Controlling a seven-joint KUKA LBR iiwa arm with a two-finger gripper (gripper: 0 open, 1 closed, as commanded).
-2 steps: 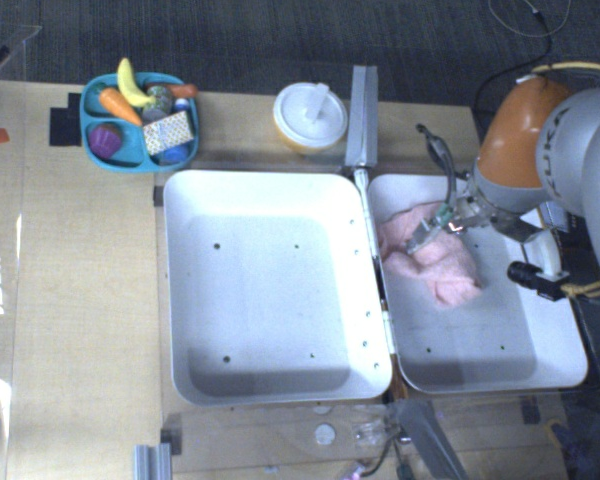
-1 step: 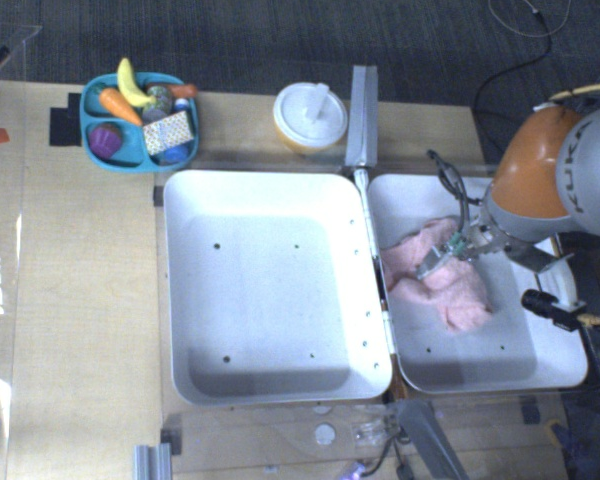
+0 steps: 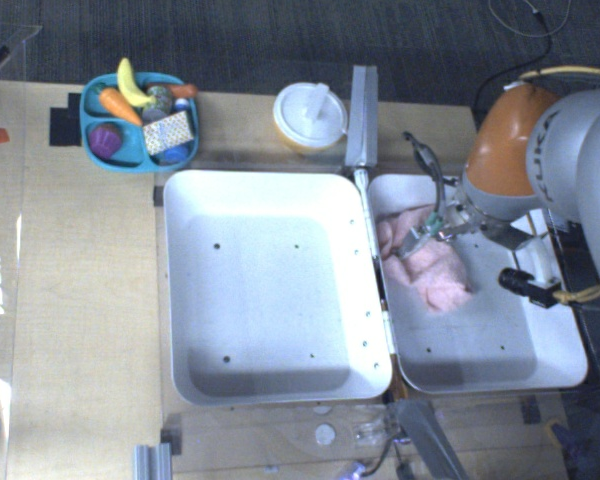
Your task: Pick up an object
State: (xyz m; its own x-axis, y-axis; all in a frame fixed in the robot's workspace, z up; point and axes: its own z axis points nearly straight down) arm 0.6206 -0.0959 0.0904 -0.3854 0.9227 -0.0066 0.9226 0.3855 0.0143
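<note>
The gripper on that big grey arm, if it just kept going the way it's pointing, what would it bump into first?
Most likely the pink cloth in the right bin. The gripper points down and left, right at it, and may already touch it; depth is hard to judge from above.

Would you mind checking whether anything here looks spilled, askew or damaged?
Nothing stands out. A crumpled pink cloth lies in the right bin under the claw; the toy tray and lidded cup sit upright behind the bins.

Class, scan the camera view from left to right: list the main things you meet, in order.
Blue tray of toy food → left bin → yellow tub with white lid → pink cloth in the right bin → orange band on the arm.
</note>
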